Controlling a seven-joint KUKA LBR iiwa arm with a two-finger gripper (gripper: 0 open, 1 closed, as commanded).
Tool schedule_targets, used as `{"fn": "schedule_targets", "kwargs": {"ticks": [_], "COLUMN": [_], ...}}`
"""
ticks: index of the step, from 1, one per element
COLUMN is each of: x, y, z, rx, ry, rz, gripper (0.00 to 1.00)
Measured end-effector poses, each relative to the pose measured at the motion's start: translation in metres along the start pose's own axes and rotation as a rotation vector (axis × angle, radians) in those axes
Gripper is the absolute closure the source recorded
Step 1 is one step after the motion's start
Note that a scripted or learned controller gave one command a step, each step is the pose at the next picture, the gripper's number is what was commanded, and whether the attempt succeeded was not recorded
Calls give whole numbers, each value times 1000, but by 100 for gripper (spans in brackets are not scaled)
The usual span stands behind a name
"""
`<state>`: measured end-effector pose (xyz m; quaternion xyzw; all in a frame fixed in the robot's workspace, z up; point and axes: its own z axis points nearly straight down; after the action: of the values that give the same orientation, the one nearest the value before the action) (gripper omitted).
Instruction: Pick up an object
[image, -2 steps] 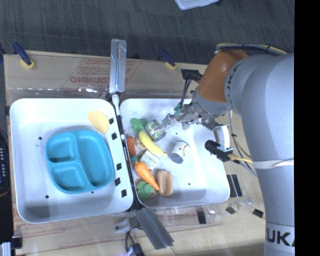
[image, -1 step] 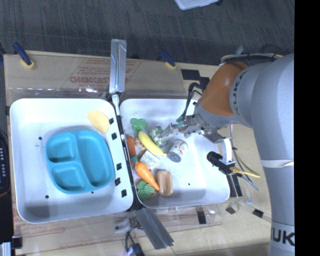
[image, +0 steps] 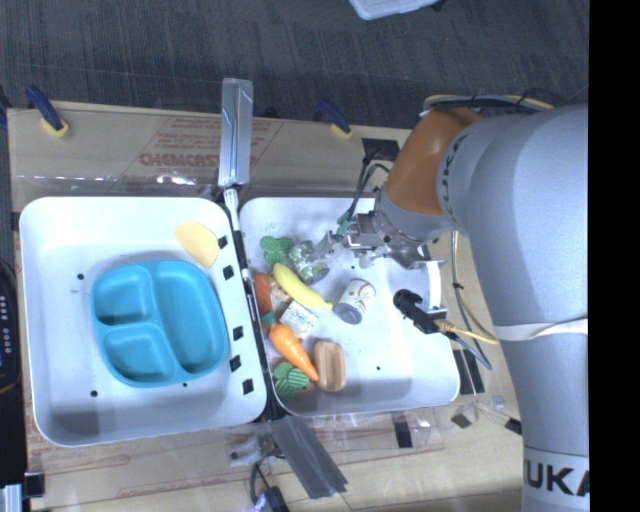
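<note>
The arm, grey with an orange band, enters from the right and bends over the right bin. Its gripper hangs near the bin's far wall; jaw state cannot be determined. Just left of and below it lies a yellow banana, beside a small can.

two shallow white bins, one blue sectioned plastic tray, one yellow banana, one orange carrot, one small white can
</note>
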<state>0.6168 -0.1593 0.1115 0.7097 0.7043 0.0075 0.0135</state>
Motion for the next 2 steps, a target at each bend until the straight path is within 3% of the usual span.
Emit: {"fn": "schedule_targets", "kwargs": {"ticks": [1,2], "x": [-28,-25], "y": [-55,-55], "z": [-1,-7], "rx": [-11,-4], "ry": [-5,-3], "rz": [-31,-39], "gripper": [0,100]}}
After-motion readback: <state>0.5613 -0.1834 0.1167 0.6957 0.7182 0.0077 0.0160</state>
